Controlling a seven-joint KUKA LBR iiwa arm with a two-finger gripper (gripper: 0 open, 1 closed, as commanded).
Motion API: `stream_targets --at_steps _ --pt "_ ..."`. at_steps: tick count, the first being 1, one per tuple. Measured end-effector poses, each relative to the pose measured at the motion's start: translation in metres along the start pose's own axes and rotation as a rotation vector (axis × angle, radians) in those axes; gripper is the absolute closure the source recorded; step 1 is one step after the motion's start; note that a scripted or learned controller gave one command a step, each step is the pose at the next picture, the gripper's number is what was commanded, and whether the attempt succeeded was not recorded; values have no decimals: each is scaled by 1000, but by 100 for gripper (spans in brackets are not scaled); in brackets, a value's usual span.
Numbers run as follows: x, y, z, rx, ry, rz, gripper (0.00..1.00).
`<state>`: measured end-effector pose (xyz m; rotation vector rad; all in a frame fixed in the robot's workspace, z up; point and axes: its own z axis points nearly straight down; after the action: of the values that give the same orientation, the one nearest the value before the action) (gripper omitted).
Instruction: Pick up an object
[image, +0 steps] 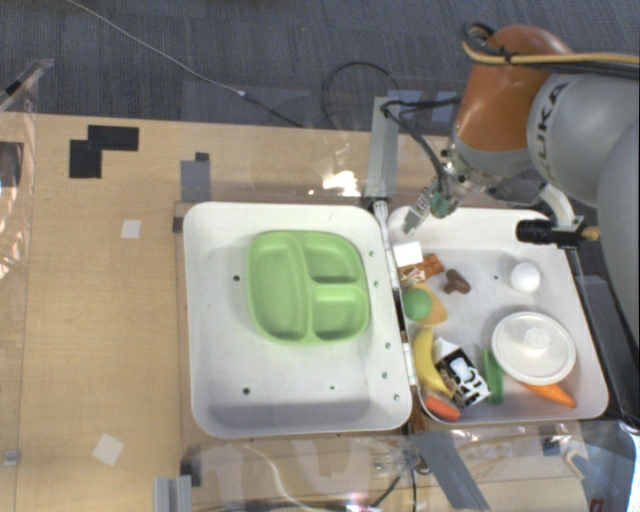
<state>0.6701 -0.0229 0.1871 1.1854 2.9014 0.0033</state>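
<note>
My gripper (432, 205) hangs over the far left corner of the right bin (590, 340), below the orange wrist band. Just beneath it, by the bin's left wall, lies a white and brown block (412, 262). Further toward the front along that wall are an orange and green fruit (420, 303) and a yellow banana (428, 362). A small dark brown piece (457, 282) sits in the middle of the bin. Nothing shows as held by the gripper.
The right bin also holds a white ball (525, 276), a white bowl (533, 346), a carrot (553, 394), a green piece (493, 374) and a black-and-white item (462, 376). The left bin (215, 300) bears a green divided tray (307, 285). A metal post (381, 150) stands behind the bins.
</note>
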Motion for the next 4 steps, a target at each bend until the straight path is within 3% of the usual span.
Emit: stream_targets --at_steps 1,2,3,4 --pt "-29 -47 -58 -2 -5 -184 100" --pt "-22 -118 4 1 3 -544 100" --pt "-22 -116 3 -1 1 -547 0" --pt "-45 -89 96 -5 -8 -406 0"
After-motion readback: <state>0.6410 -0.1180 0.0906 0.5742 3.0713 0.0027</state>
